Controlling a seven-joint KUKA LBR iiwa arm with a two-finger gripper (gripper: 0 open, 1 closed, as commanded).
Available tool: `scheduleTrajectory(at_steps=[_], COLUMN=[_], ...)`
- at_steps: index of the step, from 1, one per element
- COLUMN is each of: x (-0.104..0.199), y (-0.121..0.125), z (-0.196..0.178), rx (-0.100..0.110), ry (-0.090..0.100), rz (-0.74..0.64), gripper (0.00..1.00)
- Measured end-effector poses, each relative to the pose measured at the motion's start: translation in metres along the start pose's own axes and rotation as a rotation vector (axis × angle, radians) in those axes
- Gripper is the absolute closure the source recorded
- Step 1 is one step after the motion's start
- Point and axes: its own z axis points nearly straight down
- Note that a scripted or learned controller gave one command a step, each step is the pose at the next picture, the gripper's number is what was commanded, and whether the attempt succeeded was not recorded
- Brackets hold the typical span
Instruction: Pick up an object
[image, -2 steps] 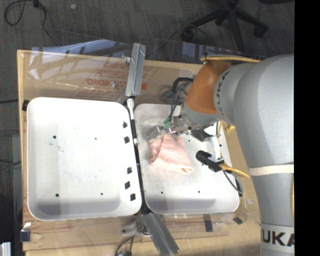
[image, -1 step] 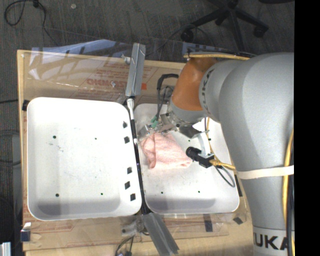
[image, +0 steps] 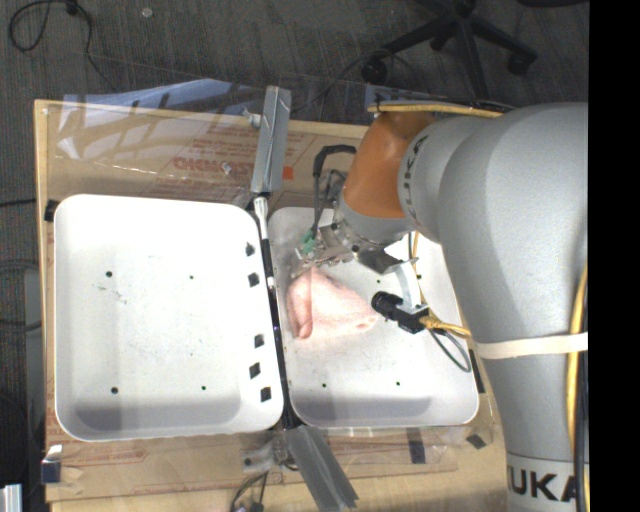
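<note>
2 shallow white bins are seen side by side on the bench (image: 150, 150): the left bin (image: 150, 320) and the right bin (image: 380, 395). 1 pale pink object (image: 325, 305), soft-looking and crumpled, lies in the right bin, toward its left wall and near the divider between the bins. 1 grey arm (image: 500, 230) with an orange band (image: 375, 170) is extended in from the right, and much of the right bin's far and right side is covered by it. The gripper (image: 322, 246) is placed low over the right bin, just above the upper edge of the pink object; whether it is wide or narrow cannot be told, since it is blurred and partly hidden by the wrist. 1 black cable fitting (image: 398, 310) is seen just right of the pink object.
</note>
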Motion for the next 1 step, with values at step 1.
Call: scheduleTrajectory(at_steps=[1], x=[0.0382], y=[0.0453], z=[-0.1531], rx=[-0.006], ry=[0.005], rz=[-0.026], gripper=[1.00])
